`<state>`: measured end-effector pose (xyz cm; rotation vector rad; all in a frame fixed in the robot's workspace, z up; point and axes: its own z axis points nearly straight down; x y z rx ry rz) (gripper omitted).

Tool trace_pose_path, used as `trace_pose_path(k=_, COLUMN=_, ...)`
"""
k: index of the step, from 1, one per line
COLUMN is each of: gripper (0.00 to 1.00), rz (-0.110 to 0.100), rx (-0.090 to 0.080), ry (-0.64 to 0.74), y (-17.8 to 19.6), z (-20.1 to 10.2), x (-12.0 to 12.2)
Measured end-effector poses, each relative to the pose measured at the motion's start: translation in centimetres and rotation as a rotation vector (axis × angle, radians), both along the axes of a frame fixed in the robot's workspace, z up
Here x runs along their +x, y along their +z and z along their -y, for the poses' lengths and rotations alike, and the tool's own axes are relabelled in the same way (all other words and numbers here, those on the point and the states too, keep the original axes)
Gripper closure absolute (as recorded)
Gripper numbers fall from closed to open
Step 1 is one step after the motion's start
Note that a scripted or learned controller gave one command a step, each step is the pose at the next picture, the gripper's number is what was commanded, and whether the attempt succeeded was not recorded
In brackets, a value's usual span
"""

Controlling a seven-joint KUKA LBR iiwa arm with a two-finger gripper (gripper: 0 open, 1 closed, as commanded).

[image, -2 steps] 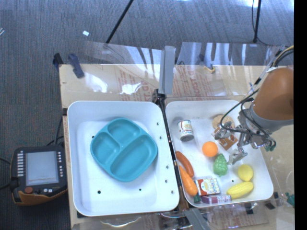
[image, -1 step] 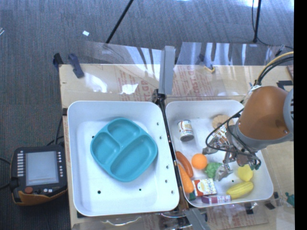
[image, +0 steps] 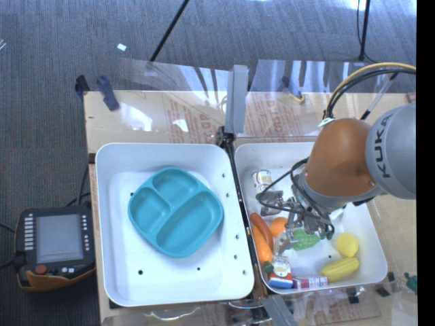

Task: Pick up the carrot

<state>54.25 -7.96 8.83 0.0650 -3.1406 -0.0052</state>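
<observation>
The carrot [image: 260,238] is a long orange piece lying along the left wall of the right bin [image: 376,250], its length running from back to front. My gripper [image: 291,221] hangs low over the middle of that bin, just right of the carrot and above a round orange item [image: 278,226] and a green item [image: 304,240]. The grey arm with its orange band [image: 340,158] comes in from the right and hides the bin floor behind the gripper. Nothing is visibly held.
A blue divided plate [image: 175,210] lies in the left bin [image: 115,168]. The right bin also holds a small can [image: 262,178], a yellow lemon [image: 347,244], a long yellow item [image: 340,269], a small carton [image: 280,270] and a tube [image: 309,282]. A pendant [image: 56,243] sits left of the bench.
</observation>
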Motion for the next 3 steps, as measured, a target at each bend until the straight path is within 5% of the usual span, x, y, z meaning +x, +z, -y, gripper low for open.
trace_pose_path(k=1, gripper=1.00, rz=0.001, rx=-0.001, ry=0.003, y=1.0, z=-0.1, x=0.1)
trace_pose_path(k=2, gripper=0.00, rz=0.001, rx=-0.001, ry=0.003, y=0.9, z=-0.1, x=0.1)
trace_pose_path(k=3, gripper=0.00, rz=0.000, rx=-0.003, ry=-0.239, y=-0.1, z=0.7, x=-4.4)
